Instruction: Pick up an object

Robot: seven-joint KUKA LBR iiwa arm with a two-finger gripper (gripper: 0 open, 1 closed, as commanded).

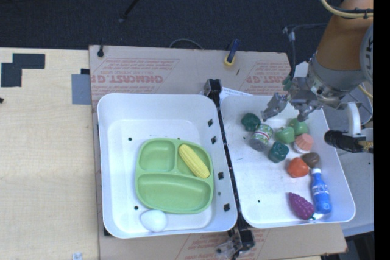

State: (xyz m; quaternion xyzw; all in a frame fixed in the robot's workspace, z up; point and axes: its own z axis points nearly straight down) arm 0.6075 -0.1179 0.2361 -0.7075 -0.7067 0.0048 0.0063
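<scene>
Purple toy (300,205) lies low in the right bin (259,192); the spread, empty hand (289,105) hangs above the green toys (285,134)

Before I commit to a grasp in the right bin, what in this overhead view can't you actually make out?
- Gripper: finger state unclear in the camera view; too small and dark.
- Green toy: partly covered by the gripper above it.
- Small can: label too blurred to read.
- Blue bottle: its lower end meets the purple toy; contact unclear.
</scene>
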